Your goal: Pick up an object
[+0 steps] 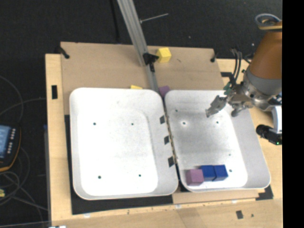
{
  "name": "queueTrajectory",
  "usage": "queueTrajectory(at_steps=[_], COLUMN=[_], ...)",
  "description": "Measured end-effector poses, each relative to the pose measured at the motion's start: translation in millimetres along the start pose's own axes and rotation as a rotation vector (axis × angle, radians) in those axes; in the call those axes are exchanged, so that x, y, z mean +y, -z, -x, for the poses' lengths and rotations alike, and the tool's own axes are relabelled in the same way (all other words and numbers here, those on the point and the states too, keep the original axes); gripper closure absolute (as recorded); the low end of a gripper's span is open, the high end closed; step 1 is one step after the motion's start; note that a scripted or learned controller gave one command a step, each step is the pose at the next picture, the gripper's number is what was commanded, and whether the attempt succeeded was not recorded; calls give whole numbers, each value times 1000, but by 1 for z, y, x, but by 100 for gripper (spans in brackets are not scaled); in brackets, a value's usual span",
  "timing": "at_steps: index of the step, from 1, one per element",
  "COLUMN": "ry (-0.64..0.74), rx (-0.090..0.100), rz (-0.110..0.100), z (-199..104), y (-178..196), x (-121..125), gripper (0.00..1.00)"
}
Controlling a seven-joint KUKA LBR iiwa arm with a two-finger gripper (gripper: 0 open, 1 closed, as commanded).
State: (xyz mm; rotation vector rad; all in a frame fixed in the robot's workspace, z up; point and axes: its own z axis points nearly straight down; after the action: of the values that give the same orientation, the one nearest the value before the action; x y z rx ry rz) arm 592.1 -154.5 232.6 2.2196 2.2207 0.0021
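The grey two-finger gripper point(222, 105) of the KUKA arm hangs over the upper right part of the right-hand shallow white bin point(247, 141), fingers apart and holding nothing. Well apart from it, along the bin's near edge, a pale purple cube point(194, 176) touches a dark blue block point(213, 172). The left-hand white bin point(85, 127) sits beside it on the tan worktop point(104, 65), where a small yellow cube point(164, 55) rests near the far edge.
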Motion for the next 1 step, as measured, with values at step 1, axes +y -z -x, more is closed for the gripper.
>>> queueTrajectory(at_steps=[1], ry=[-2], rx=[-2], rz=[1], z=[35], y=[4], x=[6], gripper=[0])
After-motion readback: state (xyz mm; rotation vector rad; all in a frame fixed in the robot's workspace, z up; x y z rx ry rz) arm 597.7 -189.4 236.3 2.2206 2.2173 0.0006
